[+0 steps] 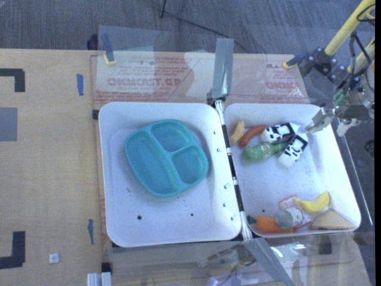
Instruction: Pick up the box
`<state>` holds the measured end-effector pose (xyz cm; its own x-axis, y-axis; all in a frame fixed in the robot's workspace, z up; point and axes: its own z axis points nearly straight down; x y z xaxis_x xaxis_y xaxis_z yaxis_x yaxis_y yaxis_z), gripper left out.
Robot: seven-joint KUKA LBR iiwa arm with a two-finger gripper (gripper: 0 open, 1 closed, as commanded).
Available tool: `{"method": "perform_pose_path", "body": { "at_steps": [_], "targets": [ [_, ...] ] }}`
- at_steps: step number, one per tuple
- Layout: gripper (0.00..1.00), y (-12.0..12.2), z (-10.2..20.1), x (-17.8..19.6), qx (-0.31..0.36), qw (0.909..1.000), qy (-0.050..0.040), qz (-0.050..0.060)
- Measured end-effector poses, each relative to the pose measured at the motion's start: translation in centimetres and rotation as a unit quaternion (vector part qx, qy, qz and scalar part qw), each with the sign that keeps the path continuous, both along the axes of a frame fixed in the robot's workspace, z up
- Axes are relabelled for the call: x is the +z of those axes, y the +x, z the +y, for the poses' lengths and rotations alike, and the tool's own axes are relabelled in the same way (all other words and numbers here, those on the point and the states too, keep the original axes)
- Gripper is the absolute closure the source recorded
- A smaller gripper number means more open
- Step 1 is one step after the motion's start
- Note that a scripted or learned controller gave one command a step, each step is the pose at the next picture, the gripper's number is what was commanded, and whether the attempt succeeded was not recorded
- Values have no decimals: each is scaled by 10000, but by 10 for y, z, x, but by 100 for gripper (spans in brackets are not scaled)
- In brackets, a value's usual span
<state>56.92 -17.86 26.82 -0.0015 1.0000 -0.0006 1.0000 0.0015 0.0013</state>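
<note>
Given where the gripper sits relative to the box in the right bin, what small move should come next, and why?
Probably a short move left and down toward the box. The gripper sits near the right bin's upper right edge, just up and right of the black-and-white box, and nothing is held. The box lies beside a green toy, so approaching from its free right side looks safer.

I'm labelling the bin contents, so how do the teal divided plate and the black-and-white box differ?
The teal divided plate is one plain colour; the black-and-white box is patterned in patches. The plate is much the larger, broad and shallow with three compartments, while the box is small and blocky. The plate lies alone in the left bin; the box sits in the right bin close beside toy food, near the end effector. Both rest on white bin floors.
</note>
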Motion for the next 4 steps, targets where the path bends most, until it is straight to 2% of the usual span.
{"method": "perform_pose_path", "body": {
  "at_steps": [1,2,3,4],
  "targets": [
    [0,-25,8,-154,-142,9999,3,7],
    [0,40,7,-68,-719,9974,-4,-7],
    [0,16,55,-35,791,9969,5,7],
    [0,-58,79,-144,378,9993,5,8]
  ]
}}
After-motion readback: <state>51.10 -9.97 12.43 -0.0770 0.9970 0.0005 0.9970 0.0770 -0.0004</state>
